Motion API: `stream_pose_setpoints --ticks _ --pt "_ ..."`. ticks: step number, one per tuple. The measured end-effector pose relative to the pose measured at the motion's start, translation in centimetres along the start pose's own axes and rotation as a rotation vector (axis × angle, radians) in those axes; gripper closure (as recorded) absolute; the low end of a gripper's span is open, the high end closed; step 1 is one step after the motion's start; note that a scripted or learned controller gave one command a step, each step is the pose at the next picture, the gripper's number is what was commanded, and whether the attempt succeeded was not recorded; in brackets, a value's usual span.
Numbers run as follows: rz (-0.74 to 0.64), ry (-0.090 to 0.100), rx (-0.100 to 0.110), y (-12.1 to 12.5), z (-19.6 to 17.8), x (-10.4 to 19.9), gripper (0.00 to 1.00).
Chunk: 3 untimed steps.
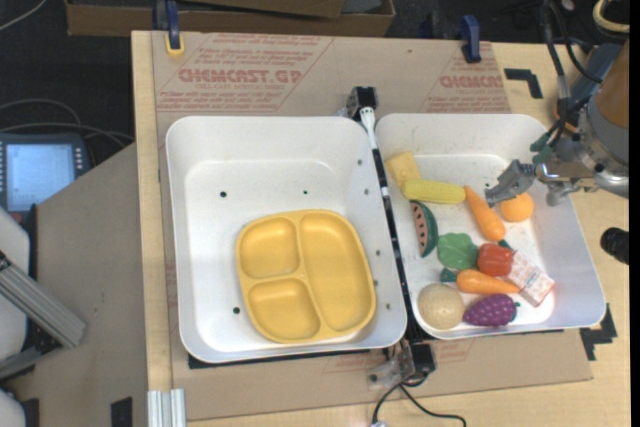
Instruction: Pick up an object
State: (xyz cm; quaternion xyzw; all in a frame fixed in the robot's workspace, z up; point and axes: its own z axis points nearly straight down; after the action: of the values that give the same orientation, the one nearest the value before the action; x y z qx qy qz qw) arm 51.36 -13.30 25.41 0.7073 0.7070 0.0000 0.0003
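Observation:
My gripper (530,187) hangs over the right bin (575,260), near its upper right part. Its fingers (507,181) are spread open. A small orange fruit (518,208) lies just below the gap between them, and nothing is gripped. Left of it are an orange carrot (486,215), a yellow corn cob (433,191) and a pale yellow piece (401,166). Further down lie a watermelon slice (424,227), a green leafy vegetable (456,250), a red tomato (495,259), a second carrot (487,283), purple grapes (490,312) and a whitish onion (440,305).
The left bin (200,215) holds a yellow divided plate (305,273). A small red-and-white packet (533,283) lies by the right bin's lower right wall. The divider (382,205) between the bins runs down the middle. The arm's wrist (600,150) stands over the right rim.

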Motion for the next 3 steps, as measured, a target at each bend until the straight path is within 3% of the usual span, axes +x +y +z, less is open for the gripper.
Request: stream_pose_setpoints --ticks 2,3 --pt "-0.001 0.002 0.004 5.0 16.8 -2.4 0.0" --pt "0.001 0.0 -0.001 5.0 15.3 -2.5 1.0"
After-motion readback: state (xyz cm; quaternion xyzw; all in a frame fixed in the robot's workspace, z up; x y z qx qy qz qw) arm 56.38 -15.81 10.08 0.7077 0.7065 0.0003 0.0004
